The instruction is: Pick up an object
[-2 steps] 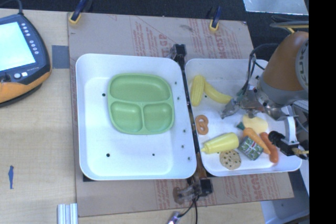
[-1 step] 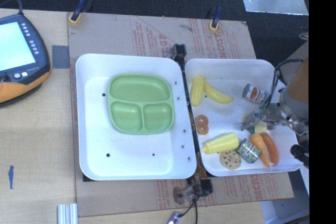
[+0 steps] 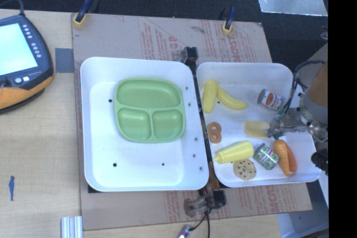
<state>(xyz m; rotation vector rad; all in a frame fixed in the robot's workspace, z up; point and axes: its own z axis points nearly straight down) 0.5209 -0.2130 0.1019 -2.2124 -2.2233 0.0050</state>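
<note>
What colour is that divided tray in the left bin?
Light green; the divided tray shows plainly in the camera view.

Light wood-grain bench (image 3: 39, 159), seen from above. Lying directly on it: a brown cardboard sheet with red print (image 3: 167, 36), fixed at its far edge by two blue-and-yellow clamps (image 3: 82, 11); a grey patch of tape (image 3: 63, 59) at the sheet's left edge; a handheld control pendant with orange casing and pale screen (image 3: 19, 61) at far left; a small blue mark (image 3: 11, 187) near the left front. Two shallow white bins (image 3: 139, 175) sit side by side on the cardboard.
</note>
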